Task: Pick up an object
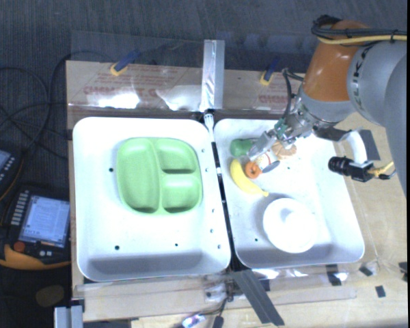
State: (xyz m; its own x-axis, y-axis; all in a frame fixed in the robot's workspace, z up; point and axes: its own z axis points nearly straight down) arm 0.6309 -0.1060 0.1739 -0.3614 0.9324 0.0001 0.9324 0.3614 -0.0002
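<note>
My gripper hangs low over the back left part of the right bin, reaching in from the upper right. Just below its tip lie a yellow banana and a small orange round piece resting on the banana. A green rounded object sits to the left of the tip, near the bin's left wall. A small white piece with red marks lies right under the gripper. Nothing shows clearly as held.
A white round bowl sits in the front of the right bin. The left bin holds a green divided tray. A metal divider post stands behind, between the bins.
</note>
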